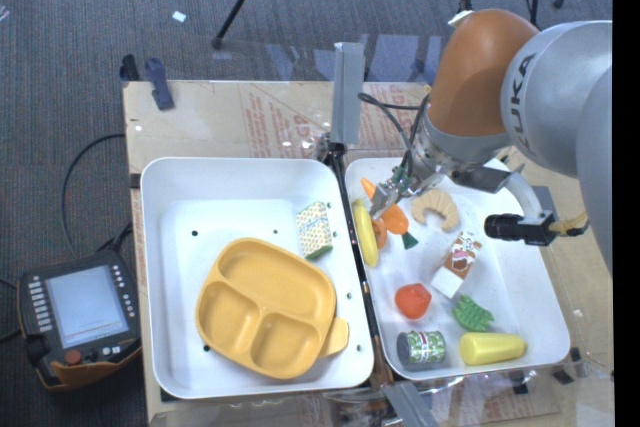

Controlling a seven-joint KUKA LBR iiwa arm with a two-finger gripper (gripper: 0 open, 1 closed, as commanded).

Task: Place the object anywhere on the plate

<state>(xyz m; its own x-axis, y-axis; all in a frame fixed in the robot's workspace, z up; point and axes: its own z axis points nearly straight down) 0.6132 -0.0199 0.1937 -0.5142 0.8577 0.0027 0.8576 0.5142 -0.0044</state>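
The left bin (170, 215) holds a yellow plate (265, 307) and, at its one o'clock, a small carton (315, 229). The right bin (530, 295) holds a banana (365, 233), croissant (437, 208), tomato (412, 299) and can (422, 348). The gripper (385, 205) hangs over a carrot (393, 219); I cannot tell its state.

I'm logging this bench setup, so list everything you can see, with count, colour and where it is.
bins: 2, white, side by side on the bench
plate: 1, yellow, three sections, left bin
carton: 1, white and green, left bin, by the plate's far edge
banana: 1, yellow, right bin, along its left wall
carrot: 1, orange, right bin, under the gripper
croissant: 1, tan, right bin, far side
milk box: 1, white and red, right bin, middle
tomato: 1, red, right bin
green toy: 1, right bin
can: 1, green label, right bin, near edge
yellow toy: 1, right bin, near corner
pendant: 1, grey and orange, on the floor at left
gripper: 1, over the carrot
arm: 1, grey and orange, from the right
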